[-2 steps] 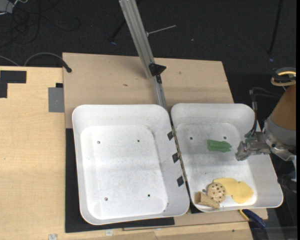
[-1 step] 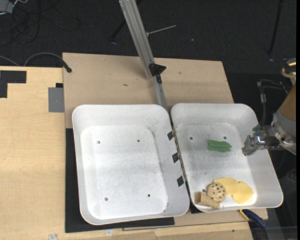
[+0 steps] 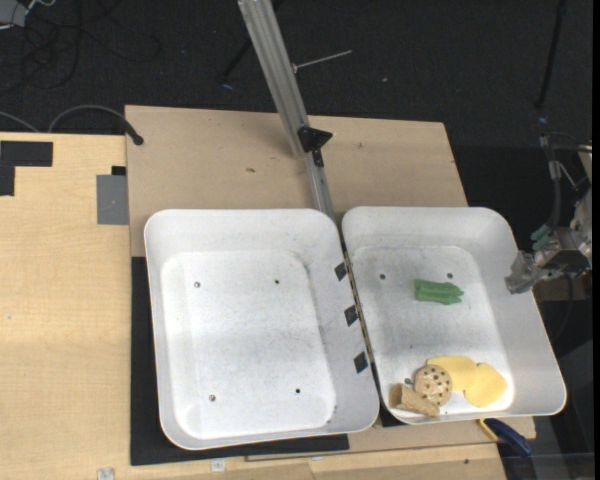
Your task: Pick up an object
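Your candidate objects all lie in the right bin (image 3: 500, 230). A small green piece (image 3: 438, 291) rests flat on the bin floor, a little right of the centre and well apart from everything else. Near the front edge of the same bin you see a cluster: a round brown cookie-like disc with dark dots (image 3: 432, 380), a tan wedge (image 3: 412, 400) just beside it on its front left, and two pale yellow discs (image 3: 474, 380) touching the cookie on its right, the pair overlapping each other.

The gripper (image 3: 525, 274) sits at the right bin's outer rim, off to the right of the green piece and well apart from it. You cannot tell from this view how it is set; nothing shows in its grasp. The arm above it is largely cut off at the frame's edge.

The left bin (image 3: 160, 230) stands side by side with the right one, black clips (image 3: 351, 315) along their shared edge. Behind them, a slanted aluminium bar (image 3: 280, 78) rises from the brown board (image 3: 390, 158).
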